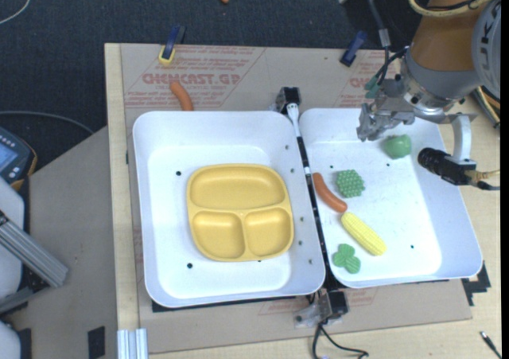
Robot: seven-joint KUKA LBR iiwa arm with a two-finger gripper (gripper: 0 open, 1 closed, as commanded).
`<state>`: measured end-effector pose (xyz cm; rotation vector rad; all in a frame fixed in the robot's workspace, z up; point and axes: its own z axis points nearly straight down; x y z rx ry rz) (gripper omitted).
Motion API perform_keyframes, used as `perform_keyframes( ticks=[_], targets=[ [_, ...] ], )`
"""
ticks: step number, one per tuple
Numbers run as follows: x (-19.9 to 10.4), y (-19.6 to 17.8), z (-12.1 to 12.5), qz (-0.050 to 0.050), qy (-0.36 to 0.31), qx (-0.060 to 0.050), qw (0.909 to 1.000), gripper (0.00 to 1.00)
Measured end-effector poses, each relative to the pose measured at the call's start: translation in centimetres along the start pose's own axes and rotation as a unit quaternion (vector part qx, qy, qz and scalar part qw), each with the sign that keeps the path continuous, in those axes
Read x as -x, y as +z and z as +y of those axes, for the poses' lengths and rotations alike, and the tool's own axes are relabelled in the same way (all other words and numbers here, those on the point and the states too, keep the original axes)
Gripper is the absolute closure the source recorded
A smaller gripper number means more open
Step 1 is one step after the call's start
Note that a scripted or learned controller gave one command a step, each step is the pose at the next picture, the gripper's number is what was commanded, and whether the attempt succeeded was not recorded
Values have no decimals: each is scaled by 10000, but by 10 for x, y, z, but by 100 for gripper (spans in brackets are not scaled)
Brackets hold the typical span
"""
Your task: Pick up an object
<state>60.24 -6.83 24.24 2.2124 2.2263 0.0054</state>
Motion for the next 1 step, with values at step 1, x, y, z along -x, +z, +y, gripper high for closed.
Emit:
perform_keyframes(
  ticks=[1],
  targets=[
    [-59,19,11,13,0,-35,10000,100]
  ],
)
